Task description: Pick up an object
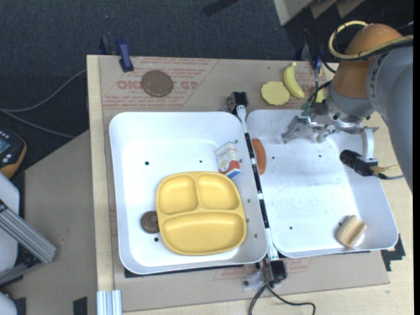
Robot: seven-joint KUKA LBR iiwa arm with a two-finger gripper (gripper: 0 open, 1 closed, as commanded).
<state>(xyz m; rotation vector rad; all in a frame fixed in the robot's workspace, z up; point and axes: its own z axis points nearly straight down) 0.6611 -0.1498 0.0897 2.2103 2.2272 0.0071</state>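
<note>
My gripper [307,134] hangs over the far part of the right bin [367,195], its fingers spread open with nothing between them. An orange-red sausage [259,156] lies against that bin's left wall, to the left of and nearer than the gripper. A tan bread roll [350,231] rests in the bin's near right corner. In the left bin [131,176] sit a yellow divided plate [199,212], a small white carton [228,158] and a brown cookie [149,222].
Behind the right bin, on the cardboard, lie a banana [294,81] and a yellow round piece [275,93]. A brown disc [157,83] and a blue clamp [123,54] sit at the back left. A black cable part [357,163] hangs beside the wrist.
</note>
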